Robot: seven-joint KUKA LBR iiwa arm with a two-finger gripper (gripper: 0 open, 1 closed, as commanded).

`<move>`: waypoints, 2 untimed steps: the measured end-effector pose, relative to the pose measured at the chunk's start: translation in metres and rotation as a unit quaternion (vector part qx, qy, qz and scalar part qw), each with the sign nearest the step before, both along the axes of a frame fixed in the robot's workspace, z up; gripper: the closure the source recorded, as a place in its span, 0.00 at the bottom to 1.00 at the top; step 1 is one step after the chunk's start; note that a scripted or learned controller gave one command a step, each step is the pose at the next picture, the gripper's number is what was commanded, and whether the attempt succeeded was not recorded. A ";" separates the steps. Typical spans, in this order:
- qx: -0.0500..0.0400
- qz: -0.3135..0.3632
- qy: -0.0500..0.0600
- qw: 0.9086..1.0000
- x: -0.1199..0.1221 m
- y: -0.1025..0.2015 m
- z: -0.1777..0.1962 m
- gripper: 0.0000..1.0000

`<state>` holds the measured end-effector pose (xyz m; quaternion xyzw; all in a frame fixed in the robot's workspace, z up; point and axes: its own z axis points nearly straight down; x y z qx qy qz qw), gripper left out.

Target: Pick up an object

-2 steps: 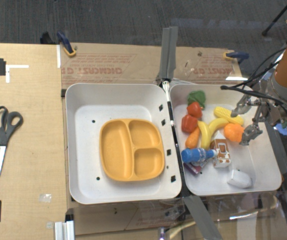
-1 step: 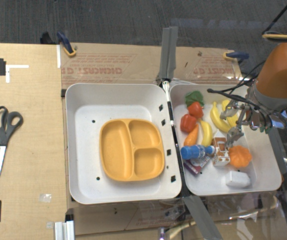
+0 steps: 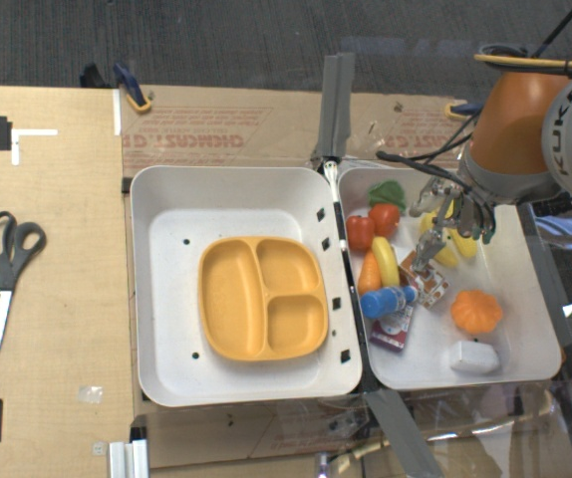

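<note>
The right bin [image 3: 525,297] holds several toy items. Two red tomatoes [image 3: 371,224] and a green piece [image 3: 388,192] lie at its far left, with a yellow banana [image 3: 385,262] and an orange carrot [image 3: 369,273] below them. A blue bottle [image 3: 387,300] rests on a red snack packet [image 3: 394,329]. An orange pumpkin [image 3: 476,311] and a white object [image 3: 474,357] sit at the near right. My gripper [image 3: 428,255] hangs over the bin's middle, just above the packet's upper end and beside a yellow item [image 3: 452,250] that it partly hides. I see nothing held in it.
The left bin [image 3: 156,267] bears a yellow divided plate [image 3: 263,297]. Scissors [image 3: 7,262] lie on the bench at far left. The grey and orange arm [image 3: 520,127] crosses the right bin's far right corner. A cardboard sheet [image 3: 216,132] lies behind the bins.
</note>
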<state>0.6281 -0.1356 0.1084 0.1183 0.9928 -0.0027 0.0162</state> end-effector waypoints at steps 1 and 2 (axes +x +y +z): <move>-0.001 0.002 -0.002 1.000 0.002 0.001 0.015 1.00; 0.002 0.081 0.014 0.997 -0.030 -0.031 0.204 1.00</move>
